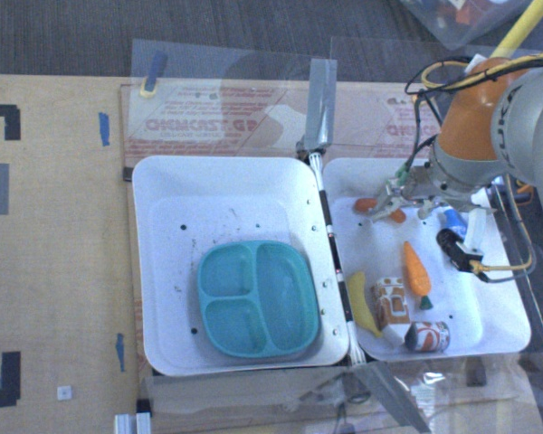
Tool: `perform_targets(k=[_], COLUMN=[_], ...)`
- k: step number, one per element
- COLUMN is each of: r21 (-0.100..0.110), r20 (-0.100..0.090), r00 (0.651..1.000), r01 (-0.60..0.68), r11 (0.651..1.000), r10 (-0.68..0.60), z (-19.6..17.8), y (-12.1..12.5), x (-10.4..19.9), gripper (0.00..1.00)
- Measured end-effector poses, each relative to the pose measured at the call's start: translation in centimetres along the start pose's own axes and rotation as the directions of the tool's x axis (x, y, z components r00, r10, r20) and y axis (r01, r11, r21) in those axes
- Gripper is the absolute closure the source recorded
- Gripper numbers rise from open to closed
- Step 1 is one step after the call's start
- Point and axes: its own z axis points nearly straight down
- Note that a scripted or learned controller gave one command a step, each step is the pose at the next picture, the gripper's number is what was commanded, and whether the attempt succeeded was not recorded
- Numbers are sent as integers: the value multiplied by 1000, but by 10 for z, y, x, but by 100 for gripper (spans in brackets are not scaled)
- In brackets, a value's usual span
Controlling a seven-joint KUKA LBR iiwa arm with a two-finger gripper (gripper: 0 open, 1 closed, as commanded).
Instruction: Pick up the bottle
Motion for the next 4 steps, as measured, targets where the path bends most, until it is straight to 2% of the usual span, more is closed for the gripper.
perform_targets(k=[1,2,3,4], r21=[28,32,5,0], r20=[1,1,-2,0], r00=[997,997,1000,997], r01=[-75,-75,29,83], r11=[997,997,1000,997], r10=[75,75,-29,-83], z=[10,1,-68,-135], y=[27,26,8,-2], x=[9,9,27,92], gripper=[0,100,100,100])
